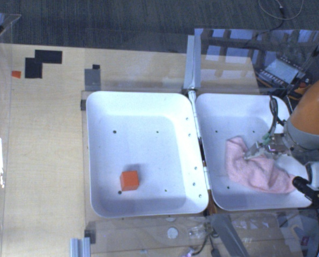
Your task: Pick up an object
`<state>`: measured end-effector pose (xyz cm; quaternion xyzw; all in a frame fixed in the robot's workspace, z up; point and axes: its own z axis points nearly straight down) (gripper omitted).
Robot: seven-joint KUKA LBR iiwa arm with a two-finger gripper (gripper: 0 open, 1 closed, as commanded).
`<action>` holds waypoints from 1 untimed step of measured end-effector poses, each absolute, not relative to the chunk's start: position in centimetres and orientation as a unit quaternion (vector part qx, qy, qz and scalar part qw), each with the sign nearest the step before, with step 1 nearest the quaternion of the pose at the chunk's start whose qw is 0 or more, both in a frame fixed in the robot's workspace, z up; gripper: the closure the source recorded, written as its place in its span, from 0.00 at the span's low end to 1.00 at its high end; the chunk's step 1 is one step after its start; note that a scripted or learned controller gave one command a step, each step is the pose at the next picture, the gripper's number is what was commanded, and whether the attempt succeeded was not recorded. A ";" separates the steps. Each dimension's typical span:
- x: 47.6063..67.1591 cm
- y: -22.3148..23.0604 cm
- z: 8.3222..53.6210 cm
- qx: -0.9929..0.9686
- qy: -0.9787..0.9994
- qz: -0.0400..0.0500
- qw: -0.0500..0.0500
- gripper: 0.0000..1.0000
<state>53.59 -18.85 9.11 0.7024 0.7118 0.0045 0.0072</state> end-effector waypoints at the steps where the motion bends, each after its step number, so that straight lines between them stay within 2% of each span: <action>1: 52.3 -20.5 9.2 0.687 0.727 0.005 0.008 0.00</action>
